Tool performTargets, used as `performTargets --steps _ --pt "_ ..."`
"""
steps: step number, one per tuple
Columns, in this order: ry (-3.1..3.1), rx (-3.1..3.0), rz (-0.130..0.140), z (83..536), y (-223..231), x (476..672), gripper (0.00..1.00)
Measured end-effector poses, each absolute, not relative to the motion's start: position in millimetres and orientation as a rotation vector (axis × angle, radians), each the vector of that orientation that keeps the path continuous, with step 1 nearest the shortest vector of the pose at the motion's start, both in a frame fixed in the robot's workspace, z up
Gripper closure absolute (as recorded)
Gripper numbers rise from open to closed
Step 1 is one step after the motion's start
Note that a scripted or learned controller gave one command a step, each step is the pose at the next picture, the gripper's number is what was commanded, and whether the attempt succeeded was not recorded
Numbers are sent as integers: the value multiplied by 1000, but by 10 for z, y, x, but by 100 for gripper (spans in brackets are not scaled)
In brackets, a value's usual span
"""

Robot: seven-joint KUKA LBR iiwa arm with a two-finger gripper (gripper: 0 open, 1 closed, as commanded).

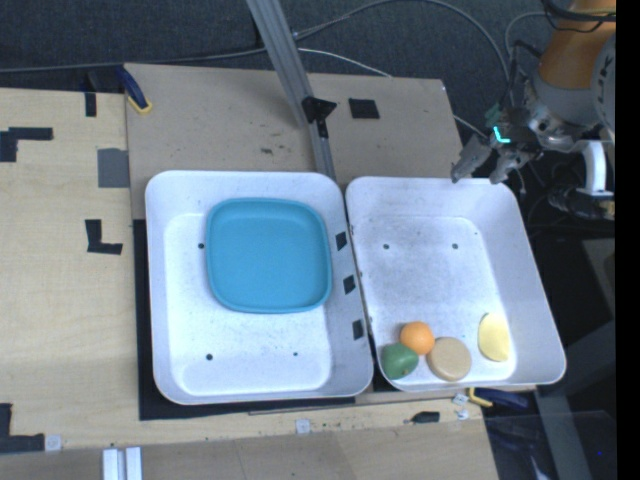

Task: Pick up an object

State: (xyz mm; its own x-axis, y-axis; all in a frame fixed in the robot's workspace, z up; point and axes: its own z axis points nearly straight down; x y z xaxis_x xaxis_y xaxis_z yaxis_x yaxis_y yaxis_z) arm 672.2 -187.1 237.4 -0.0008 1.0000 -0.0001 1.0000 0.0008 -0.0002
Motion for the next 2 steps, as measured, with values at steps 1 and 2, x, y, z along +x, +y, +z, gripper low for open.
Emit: performTargets --steps 1,2 --pt "-2222 -2220 0 2373 -1871 6722 0" --pt "-2220 -2219 4 1898 -1940 6664 0"
